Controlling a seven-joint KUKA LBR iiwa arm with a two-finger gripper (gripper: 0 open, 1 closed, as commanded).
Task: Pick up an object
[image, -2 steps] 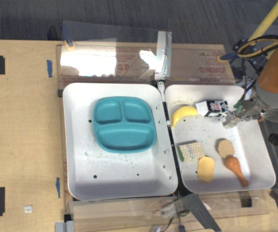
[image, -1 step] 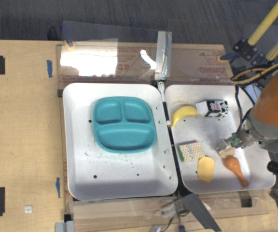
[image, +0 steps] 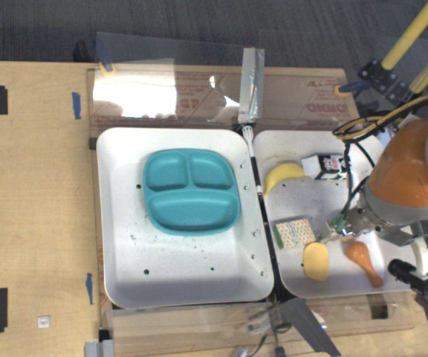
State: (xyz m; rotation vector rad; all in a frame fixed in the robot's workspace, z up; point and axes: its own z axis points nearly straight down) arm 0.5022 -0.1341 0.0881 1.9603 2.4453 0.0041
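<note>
The right bin (image: 392, 292) holds several small things. A yellow banana-like toy (image: 282, 175) lies at its back left, with a small black and white box (image: 331, 163) beside it. A speckled green and white packet (image: 294, 233) rests near the left wall. A yellow lemon-shaped toy (image: 316, 261) sits at the front, and an orange carrot-like toy (image: 364, 259) lies to its right. My gripper (image: 342, 226) hangs low over the bin between the packet and the carrot toy, under the orange wrist band. Nothing shows between its fingers.
The left bin (image: 125, 274) bears a teal divided plate (image: 192, 190). A clear plastic sheet and brown cardboard stand behind both bins. Yellow rods and cables cross the upper right. Wooden bench surface lies to the left.
</note>
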